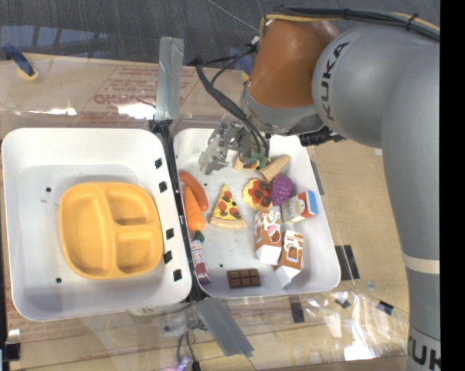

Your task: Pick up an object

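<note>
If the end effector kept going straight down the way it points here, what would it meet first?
Probably bare floor of the right-hand shallow white bin: the end effector hangs over its upper-left corner, just above the orange plastic carrot. Depth is unclear from this slanted view.

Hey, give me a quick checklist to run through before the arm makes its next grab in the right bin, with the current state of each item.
1. Two-finger metal gripper over the right white bin: ok, it sits at the bin's upper left part.
2. Gripper free of any object: cannot tell, the fingers are blurred.
3. Targets within the bin: ok, the orange toy carrot and triangular pizza slice toy lie just below the gripper.
4. Crowding: not ok, the purple toy, small cartons and round pizza toy touch one another.
5. Yellow divided plastic tray in the left white bin: ok, away from the gripper.
</note>
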Controlling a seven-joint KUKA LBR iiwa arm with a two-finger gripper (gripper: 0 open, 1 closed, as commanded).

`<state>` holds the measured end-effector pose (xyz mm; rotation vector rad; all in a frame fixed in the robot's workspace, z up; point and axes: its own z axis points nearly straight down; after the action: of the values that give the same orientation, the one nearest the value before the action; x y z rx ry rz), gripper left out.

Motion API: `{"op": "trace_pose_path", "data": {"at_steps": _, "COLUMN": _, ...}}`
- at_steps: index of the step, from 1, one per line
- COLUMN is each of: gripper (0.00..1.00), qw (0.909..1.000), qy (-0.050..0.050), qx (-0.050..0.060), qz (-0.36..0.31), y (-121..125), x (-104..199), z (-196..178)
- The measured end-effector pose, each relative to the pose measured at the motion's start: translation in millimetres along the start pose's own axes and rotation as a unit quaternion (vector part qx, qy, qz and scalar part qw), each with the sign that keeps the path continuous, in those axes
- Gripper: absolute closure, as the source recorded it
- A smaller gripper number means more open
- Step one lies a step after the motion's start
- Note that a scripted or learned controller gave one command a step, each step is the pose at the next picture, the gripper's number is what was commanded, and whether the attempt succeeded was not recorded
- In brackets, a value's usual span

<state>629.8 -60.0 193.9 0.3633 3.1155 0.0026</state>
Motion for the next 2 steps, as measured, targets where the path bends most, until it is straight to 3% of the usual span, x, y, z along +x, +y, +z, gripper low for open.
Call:
{"op": "trace_pose_path", "data": {"at_steps": 1, "gripper": 1.00, "qw": 0.9806, "qy": 0.000, "qx": 0.002, "qz": -0.196, "y": -106.0, "x": -23.0, "z": 4.7}}
{"op": "trace_pose_path", "data": {"at_steps": 2, "gripper": 1.00, "qw": 0.9978, "qy": -0.001, "qx": 0.001, "qz": -0.066, "y": -60.3, "x": -41.2, "z": -10.2}}
